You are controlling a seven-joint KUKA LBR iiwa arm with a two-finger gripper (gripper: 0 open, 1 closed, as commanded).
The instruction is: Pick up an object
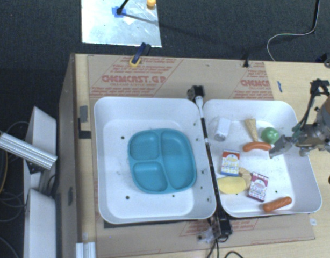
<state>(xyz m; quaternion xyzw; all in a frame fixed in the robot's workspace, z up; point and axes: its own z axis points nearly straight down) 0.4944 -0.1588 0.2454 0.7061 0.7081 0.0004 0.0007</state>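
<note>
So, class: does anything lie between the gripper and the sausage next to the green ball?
Nothing visible does. The gripper sits just right of the sausage, with bare bin floor between them. The green ball lies just above that line, beside the path.

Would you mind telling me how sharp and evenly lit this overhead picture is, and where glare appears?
Camera view: soft overall, small items in the right bin lack fine detail; lighting is even with faint shadows; the shiny sheet on the floor glares brightest; the gripper looks blurred at the bin's right side.
</note>
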